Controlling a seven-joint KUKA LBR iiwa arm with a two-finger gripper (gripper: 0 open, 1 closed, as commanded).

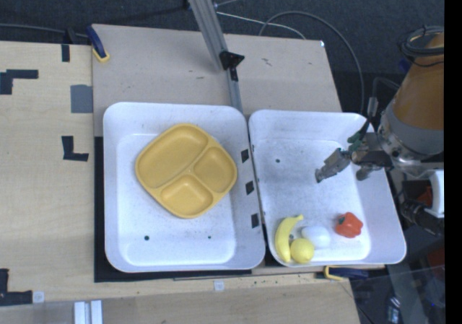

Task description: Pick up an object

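Gripper [345,165], fingers spread and holding nothing, hangs over the right bin [289,131]. Banana [286,233], lemon [302,250], pepper [349,225] crowd its near edge. Bench [166,63] is pale wood.

wooden bench [166,70], grey pole [206,12], cables [303,23]

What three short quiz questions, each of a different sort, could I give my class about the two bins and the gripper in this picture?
1. True or false: the yellow divided plate lies in the left bin.
2. Which item lies closest to the banana? A) the red pepper B) the lemon C) the yellow divided plate
3. Fill in: the gripper hangs over the ___ bin.

Key:
1. True.
2. B; the lemon touches the banana in the right bin, with a white object beside them.
3. Right.
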